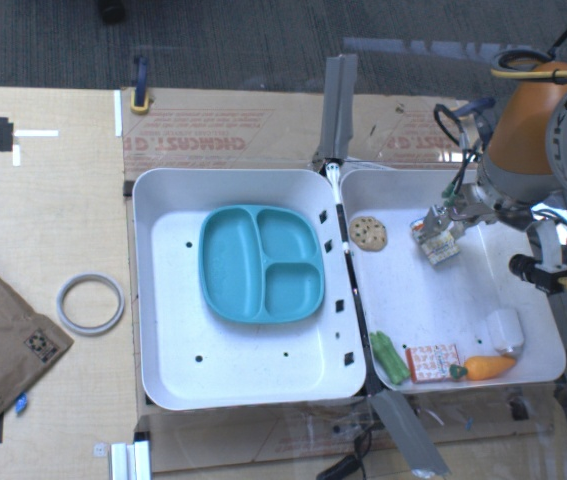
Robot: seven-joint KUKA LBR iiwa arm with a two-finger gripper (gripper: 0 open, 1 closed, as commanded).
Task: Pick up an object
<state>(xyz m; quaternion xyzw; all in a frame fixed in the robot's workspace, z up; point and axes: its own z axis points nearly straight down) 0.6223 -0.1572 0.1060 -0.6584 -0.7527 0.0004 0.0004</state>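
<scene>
Hovering over the right bin (533, 298) near its back wall: gripper (437, 236), fingers apparently clenching a small grey-and-red object (441, 245), grasp hard to confirm. Lifting straight up, keeping clear of the divider. Lying left: cookie (368, 232). Crowding the front edge: carrot (487, 367), packet (431, 362), green piece (389, 357).

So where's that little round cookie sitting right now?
The cookie lies in the right bin, near its upper left corner, close to the divider between the bins. The gripper hovers to its right, and the blue divided plate sits in the left bin.
</scene>
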